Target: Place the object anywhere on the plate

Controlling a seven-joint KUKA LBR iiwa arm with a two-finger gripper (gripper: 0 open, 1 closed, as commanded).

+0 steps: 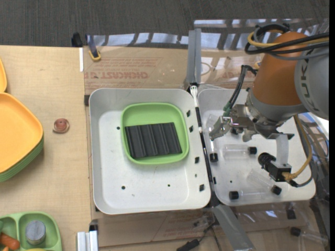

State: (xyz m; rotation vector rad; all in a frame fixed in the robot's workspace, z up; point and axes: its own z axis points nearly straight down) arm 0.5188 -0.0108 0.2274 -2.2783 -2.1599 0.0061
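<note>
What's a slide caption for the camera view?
Dark ridged block lies on the green plate in the left bin; arm over right bin.

Lighting: bright, even, from overhead. Shadows: soft, short, under my arm (285, 82) on the right bin (303, 190). Glare: white bin floors near washed out (the left bin (104, 192) least so); sheen on the clear plastic. Focus: sharp centrally, slightly soft towards the table (57, 82) edges.

Green plate (131, 114), dark ribbed object (153, 139), white bins (146, 192)
</note>
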